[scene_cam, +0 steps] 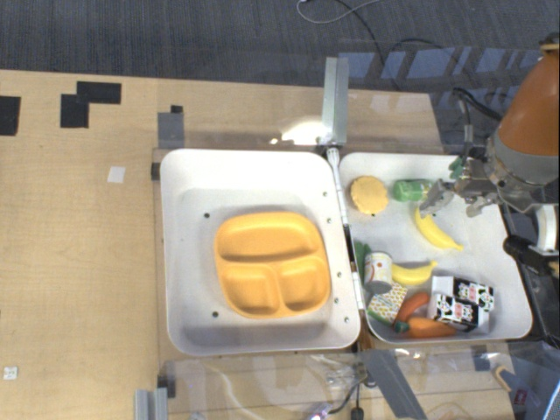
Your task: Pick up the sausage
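Right bin (516, 322) cluttered: gripper (455, 198) spread and holding nothing, sausage (414, 307) well below jaws, not yet picked.

Grey arm with orange band (535, 116): cut off at right edge. Reddish-brown sausage (415, 305): partly hidden among neighbouring items. Orange carrot (429, 327): partly covered by black-and-white patterned carton (462, 303). Small printed can (377, 269): label too small to read.

No readable text, black-and-white printed carton (462, 300) in right bin (518, 320), its markings too small to read
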You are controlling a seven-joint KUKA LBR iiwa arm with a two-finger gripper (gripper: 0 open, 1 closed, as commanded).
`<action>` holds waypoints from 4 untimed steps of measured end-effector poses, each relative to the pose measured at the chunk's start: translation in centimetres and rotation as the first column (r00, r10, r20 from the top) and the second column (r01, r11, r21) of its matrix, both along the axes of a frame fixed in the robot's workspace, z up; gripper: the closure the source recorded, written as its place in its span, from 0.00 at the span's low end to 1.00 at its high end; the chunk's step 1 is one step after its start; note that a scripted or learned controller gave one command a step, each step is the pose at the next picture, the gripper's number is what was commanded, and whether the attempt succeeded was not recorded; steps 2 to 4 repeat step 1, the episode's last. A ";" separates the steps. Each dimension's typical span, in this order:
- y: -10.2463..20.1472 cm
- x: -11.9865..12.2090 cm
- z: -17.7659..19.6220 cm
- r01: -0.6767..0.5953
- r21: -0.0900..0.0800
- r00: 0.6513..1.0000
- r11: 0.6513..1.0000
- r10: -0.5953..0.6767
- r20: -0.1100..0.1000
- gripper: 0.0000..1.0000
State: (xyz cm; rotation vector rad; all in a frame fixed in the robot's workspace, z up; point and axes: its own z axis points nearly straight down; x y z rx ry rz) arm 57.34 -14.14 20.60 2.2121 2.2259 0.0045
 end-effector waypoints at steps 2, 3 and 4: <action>-0.9 2.4 -3.4 -0.112 -0.001 0.994 0.994 0.112 0.001 0.00; -0.9 2.4 -3.4 -0.112 -0.001 0.994 0.994 0.112 0.001 0.00; -0.9 2.4 -3.4 -0.112 -0.001 0.994 0.994 0.112 0.001 0.00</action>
